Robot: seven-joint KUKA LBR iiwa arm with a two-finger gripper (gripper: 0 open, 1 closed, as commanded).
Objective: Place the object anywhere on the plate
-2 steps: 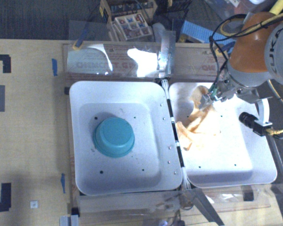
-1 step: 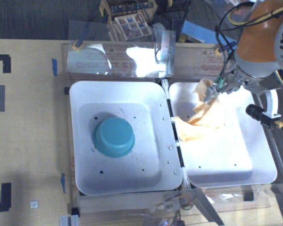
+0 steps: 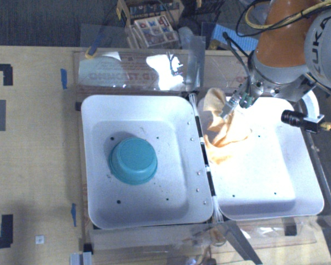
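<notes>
I look down on a pale wooden bench (image 3: 33, 164) with black tape marks along its far-left edge and clutter of boxes and cables on the dark floor behind it. Two shallow white bins sit side by side on the bench, their inner walls touching.

My arm (image 3: 289, 32), grey with an orange band, reaches in from the right over the back of the right bin (image 3: 276, 197). The gripper (image 3: 230, 109) points down and to the left, at the rear left corner of that bin. Its fingers look nearly closed, pinching the upper edge of a crumpled cloth (image 3: 220, 131), cream with orange streaks. The fabric appears to be caught between the fingers, though glare in this bin washes out the detail, so I am not fully sure of the contact.

The cloth hangs and spreads just below the gripper, draping against the bin wall nearest the divider and down onto the bin floor.

Well to the left of the gripper and lower in the picture, in the middle of the left bin (image 3: 99, 203), lies a round teal plate (image 3: 133, 159), bowl-like in shape, apparently upside down. It is well apart from the cloth, with the bin walls between them.
</notes>
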